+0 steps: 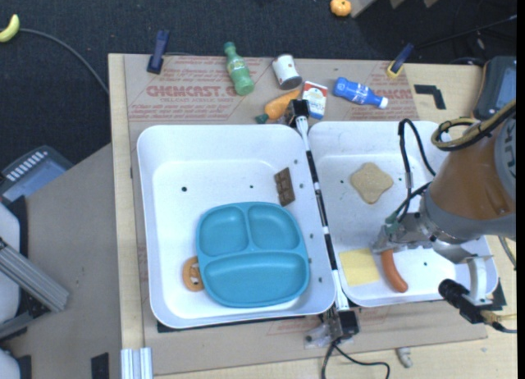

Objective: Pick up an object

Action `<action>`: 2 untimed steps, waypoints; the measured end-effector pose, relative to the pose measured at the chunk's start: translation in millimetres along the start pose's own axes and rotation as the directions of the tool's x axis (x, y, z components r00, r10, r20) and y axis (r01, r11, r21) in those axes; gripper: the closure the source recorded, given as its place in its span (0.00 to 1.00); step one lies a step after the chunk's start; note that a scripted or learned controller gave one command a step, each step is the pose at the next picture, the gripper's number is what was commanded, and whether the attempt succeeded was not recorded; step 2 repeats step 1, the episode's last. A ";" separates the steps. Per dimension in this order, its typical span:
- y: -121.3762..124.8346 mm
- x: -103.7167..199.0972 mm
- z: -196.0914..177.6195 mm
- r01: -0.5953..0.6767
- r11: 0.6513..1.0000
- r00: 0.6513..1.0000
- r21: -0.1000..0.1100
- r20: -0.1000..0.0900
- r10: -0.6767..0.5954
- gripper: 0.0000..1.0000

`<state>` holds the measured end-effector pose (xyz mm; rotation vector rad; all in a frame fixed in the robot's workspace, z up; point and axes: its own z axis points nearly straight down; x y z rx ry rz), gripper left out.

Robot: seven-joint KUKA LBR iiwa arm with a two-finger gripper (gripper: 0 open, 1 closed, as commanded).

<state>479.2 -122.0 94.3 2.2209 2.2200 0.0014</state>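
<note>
My gripper (393, 238) hangs low over the right bin (426, 135), just above the upper end of an orange sausage (393, 273) that lies on the bin floor. A yellow cheese slice (359, 267) lies flat to the left of the sausage. A tan slice of bread (372, 181) rests farther back in the same bin. The grey arm with its orange band (472, 184) covers the bin's right side. Nothing is visibly held.
The left bin (164, 164) holds a blue divided plate (250, 253), a brown chocolate bar (284, 186) and a pretzel (193, 274) tucked under the plate's left edge. Behind the bins lie a green bottle (239, 69), a blue bottle (359, 93), a can (285, 70) and a carrot (279, 107).
</note>
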 end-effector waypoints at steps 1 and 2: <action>34.2 73.9 -92.4 0.002 1.000 1.000 0.001 -0.001 -0.002 1.00; 34.2 73.9 -92.4 0.002 1.000 1.000 0.001 -0.001 -0.002 1.00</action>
